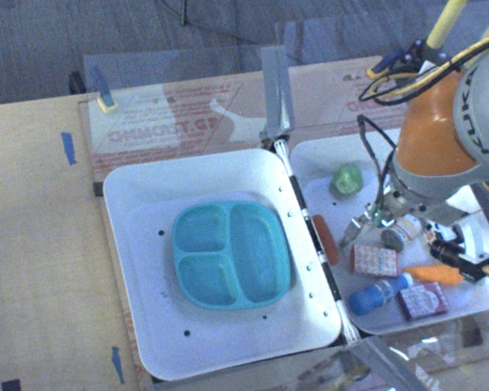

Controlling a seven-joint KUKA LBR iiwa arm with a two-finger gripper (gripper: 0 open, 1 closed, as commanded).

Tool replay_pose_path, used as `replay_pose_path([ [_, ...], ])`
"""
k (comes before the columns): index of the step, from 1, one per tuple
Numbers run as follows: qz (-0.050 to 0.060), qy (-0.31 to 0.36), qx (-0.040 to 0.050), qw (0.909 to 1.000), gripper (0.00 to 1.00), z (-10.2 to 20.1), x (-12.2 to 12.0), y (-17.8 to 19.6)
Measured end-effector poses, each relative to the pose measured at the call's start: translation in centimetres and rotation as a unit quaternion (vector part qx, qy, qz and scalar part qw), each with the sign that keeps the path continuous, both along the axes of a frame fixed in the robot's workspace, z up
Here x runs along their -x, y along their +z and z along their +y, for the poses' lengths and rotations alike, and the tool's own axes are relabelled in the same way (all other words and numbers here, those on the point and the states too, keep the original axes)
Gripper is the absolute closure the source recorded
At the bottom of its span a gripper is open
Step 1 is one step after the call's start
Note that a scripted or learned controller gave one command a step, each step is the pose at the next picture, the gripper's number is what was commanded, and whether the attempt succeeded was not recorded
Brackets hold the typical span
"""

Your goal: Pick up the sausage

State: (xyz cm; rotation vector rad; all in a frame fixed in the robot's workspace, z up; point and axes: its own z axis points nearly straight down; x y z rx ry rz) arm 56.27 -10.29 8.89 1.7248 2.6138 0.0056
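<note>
The sausage (pixel 325 238), a slim reddish-brown cylinder with a smooth, slightly glossy skin, lies lengthwise along the left wall of the right bin (pixel 311 164), just beside the divider between the two bins and clear of the other items. My hand (pixel 378 221) hangs over the middle of that bin, to the right of the sausage and just above a speckled pinkish block (pixel 374 260); nothing can be seen between its parts, and from this slant I cannot tell whether it stands open or closed. I judge the step in hand to be the approach: the sausage is not yet grasped. The next move calls for a shift toward the bin's left wall, a turn of the wrist so that the grip crosses the sausage's short axis, and a descent with little room against the wall. Around it lie a rounded green item (pixel 347 180), matte and lumpy; a blue bottle-like item (pixel 375 295) of smooth plastic; an orange carrot shape (pixel 437 273), tapered; and a small purple packet (pixel 422 300), flat and rectangular. The left bin (pixel 137 206), shallow and white, holds a teal divided tray (pixel 231 254) with three compartments and rounded corners. Both bins rest on the pale wooden desk (pixel 39 284).
</note>
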Motion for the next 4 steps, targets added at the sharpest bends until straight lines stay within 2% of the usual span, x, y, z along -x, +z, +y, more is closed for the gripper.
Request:
replay_pose_path([
  [1, -0.005, -0.002, 0.0019, 1.0, 1.0, -0.3, -0.2, 1.2],
  [2, 0.003, -0.112, -0.0013, 0.9937, 1.0, 0.2, -6.5, 2.9],
  [3, 0.004, -0.111, -0.0013, 0.9938, 0.0, 0.3, -6.5, 2.9],
  [4, -0.001, -0.027, -0.0008, 0.9996, 0.0, 0.9, -1.6, 0.0],
])
